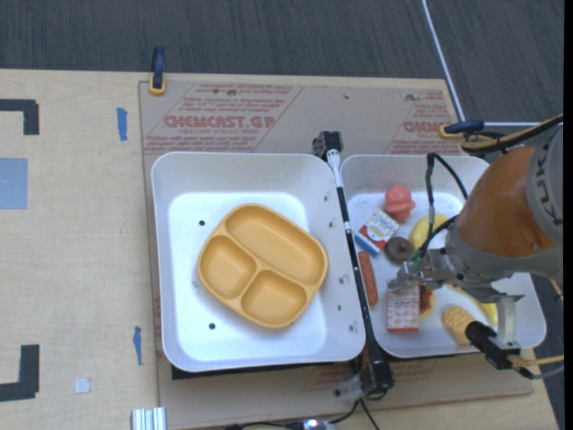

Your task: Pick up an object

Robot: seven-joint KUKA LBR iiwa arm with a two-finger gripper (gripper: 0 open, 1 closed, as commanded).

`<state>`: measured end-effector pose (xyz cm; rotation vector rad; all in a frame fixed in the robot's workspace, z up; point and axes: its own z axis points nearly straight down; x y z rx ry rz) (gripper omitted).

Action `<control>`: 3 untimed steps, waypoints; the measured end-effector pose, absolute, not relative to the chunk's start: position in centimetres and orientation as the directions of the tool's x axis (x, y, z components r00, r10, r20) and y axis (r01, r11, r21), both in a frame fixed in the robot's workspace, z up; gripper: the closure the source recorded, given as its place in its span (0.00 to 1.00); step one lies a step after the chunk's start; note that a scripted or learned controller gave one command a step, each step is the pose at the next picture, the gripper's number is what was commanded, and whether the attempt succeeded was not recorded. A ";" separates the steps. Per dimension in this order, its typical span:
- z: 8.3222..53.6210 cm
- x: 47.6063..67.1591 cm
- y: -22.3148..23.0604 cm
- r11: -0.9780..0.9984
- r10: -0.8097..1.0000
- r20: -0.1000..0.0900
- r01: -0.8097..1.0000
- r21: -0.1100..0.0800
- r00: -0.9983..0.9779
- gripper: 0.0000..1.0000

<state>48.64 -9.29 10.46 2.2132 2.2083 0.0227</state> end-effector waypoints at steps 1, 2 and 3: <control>18.5 48.0 -1.6 0.002 1.000 0.001 1.000 0.001 -0.002 1.00; 18.5 48.0 -7.8 0.000 1.000 -0.002 1.000 0.002 0.000 1.00; 18.5 48.0 -7.7 0.000 1.000 -0.001 1.000 0.002 0.000 0.00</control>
